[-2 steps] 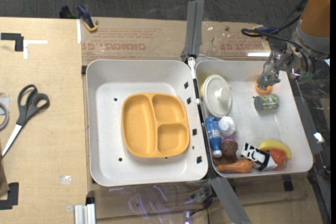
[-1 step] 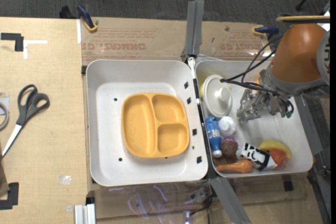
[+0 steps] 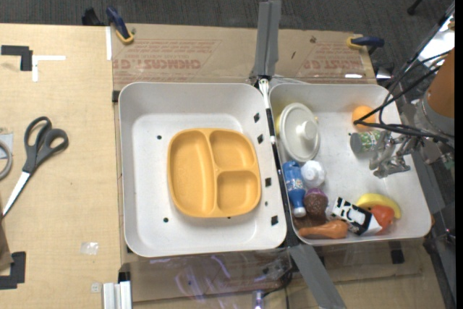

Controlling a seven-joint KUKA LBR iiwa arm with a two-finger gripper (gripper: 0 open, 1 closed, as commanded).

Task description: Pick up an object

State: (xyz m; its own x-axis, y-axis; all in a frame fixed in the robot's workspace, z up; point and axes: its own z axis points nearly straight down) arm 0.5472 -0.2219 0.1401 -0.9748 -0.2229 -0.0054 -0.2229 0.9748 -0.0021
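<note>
Your left bin (image 3: 137, 177) holds a yellow divided tray (image 3: 215, 172). The right bin (image 3: 414, 217) holds a white lid (image 3: 300, 132), blue bottle (image 3: 293, 186), banana (image 3: 377, 201) and orange (image 3: 362, 114). The gripper (image 3: 389, 161) hovers there; whether it's clenched, you can't tell.

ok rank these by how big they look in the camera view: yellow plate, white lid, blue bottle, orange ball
1. yellow plate
2. white lid
3. blue bottle
4. orange ball, partly hidden by cables, so its full size is unsure
</note>
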